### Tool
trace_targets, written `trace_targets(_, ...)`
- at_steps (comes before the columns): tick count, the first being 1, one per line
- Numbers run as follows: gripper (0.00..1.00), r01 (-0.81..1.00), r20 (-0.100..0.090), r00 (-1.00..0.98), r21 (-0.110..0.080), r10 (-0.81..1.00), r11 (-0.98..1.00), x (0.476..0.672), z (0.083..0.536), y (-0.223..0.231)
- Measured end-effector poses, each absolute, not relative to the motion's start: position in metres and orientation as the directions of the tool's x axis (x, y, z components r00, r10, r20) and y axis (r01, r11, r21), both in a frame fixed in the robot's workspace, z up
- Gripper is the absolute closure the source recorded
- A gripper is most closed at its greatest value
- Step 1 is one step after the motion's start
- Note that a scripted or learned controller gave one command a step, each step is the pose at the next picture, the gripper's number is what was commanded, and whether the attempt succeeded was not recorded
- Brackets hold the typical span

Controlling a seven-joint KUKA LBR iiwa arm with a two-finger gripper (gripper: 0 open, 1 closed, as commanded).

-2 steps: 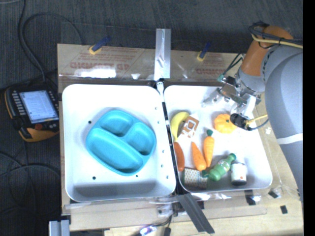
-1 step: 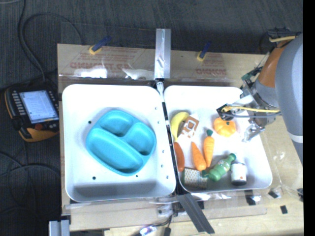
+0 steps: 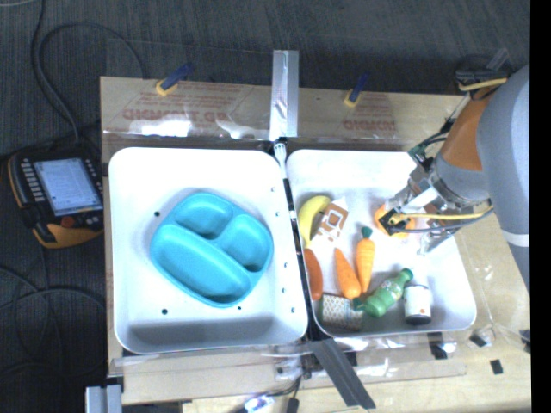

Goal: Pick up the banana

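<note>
The yellow banana (image 3: 311, 214) lies curved at the left side of the right bin (image 3: 456, 312), close to the divider between the bins. A small white and orange box (image 3: 331, 222) rests against its right side. My gripper (image 3: 395, 221) hangs low over the right part of that bin, roughly 100 pixels to the right of the banana and apart from it. A small orange object (image 3: 383, 208) sits right at the gripper's tip; whether it is held is unclear.
Two carrots (image 3: 365, 261) (image 3: 346, 274), a red-orange piece (image 3: 313, 274), a green bottle (image 3: 386, 292), a small white can (image 3: 417, 304) and a patterned item (image 3: 341, 314) crowd the right bin's front. The left bin (image 3: 129, 317) holds a blue divided plate (image 3: 213, 246).
</note>
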State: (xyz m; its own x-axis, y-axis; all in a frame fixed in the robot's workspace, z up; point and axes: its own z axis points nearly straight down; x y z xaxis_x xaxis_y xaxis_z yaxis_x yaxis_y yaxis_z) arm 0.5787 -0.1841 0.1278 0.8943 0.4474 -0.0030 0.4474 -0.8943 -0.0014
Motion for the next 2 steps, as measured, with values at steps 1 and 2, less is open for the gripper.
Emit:
trace_targets(1, 0.0, 0.534, -0.004, 0.845, -0.002, 0.534, -0.845, 0.602, 0.197, -0.221)
trace_targets(2, 0.0, 0.203, -0.004, 0.979, 0.0, 0.203, -0.979, 0.565, 0.276, -0.119)
